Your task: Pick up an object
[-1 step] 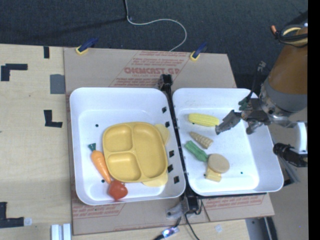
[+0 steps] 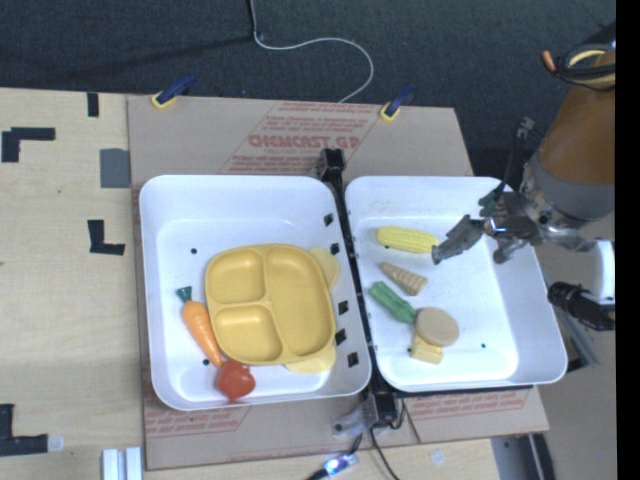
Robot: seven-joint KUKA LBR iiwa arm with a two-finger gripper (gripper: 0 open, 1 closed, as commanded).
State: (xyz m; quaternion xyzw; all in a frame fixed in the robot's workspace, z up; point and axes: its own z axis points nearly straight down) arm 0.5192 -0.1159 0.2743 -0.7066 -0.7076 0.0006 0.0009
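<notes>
corn cob point(image 2: 406, 238) lies just beside open, empty pincer point(image 2: 478, 240)

We see two white bins side by side on a cardboard sheet point(image 2: 300, 138). The left bin point(image 2: 165, 208) holds a yellow divided tray point(image 2: 270, 303), with a toy carrot point(image 2: 200, 330) against its left edge and a red tomato point(image 2: 236, 380) at its lower corner. In the right bin point(image 2: 520, 353) lie a corn cob point(image 2: 405, 238), a beige cone point(image 2: 405, 278), a green piece point(image 2: 392, 301) and a tan round piece point(image 2: 437, 326) — all apart from the gripper point(image 2: 478, 240), which hangs open just right of the corn, holding nothing.
</notes>
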